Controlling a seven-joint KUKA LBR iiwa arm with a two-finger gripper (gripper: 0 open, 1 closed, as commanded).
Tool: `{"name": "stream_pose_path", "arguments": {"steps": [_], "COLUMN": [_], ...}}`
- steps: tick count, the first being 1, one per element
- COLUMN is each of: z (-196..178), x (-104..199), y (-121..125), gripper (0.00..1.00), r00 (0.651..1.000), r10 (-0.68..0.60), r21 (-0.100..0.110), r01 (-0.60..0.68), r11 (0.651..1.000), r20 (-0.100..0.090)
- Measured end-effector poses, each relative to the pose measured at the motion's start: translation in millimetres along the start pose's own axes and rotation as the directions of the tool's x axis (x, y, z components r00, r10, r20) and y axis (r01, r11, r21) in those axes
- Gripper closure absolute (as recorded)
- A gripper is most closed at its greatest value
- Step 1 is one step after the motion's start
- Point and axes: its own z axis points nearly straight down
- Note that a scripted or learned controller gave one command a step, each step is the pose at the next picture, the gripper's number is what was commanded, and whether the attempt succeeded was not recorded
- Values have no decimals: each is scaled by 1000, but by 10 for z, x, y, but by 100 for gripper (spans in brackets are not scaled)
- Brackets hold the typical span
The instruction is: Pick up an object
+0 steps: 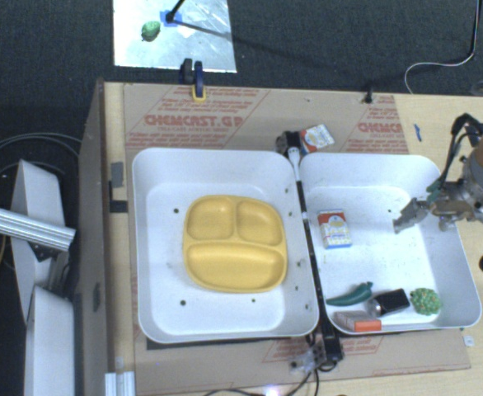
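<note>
- On the bench's left half sits the left bin, a shallow white tray with rounded corners and a smooth, matte floor.
- At that bin's middle lies a yellow plate, glossy plastic, rounded-rectangular, moulded into three compartments: two small ones along its far edge and one long one along its near edge.
- Between the two bins runs a dark strip, from the far edge of the bench to the near edge.
- Just beyond the bins' far edge, near that strip, a small crumpled packet rests on the brown printed board.
- Right of the strip sits the right bin, of the same white moulded shape.
- Close to its left wall lies a small flat box, red and white, rectangular.
- Along its near edge lie a curved green piece, an orange stick, a black block, and, toward the near right corner, a knobbly green ball.
- Over the bin's right side hangs the gripper, grey metal, its pointed tip slanting down and to the left, above bare white floor and well apart from every object; I cannot tell how its jaws stand.
</note>
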Motion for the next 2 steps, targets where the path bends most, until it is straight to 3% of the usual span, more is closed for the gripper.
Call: {"name": "stream_pose_path", "arguments": {"steps": [1,2], "z": [504,1345], "x": [723,806], "y": [26,287], "gripper": [0,0], "r00": [1000,1000], "r10": [-1,0], "r21": [1,0], "r01": [1,0], "r11": [1000,1000], "r20": [-1,0]}}
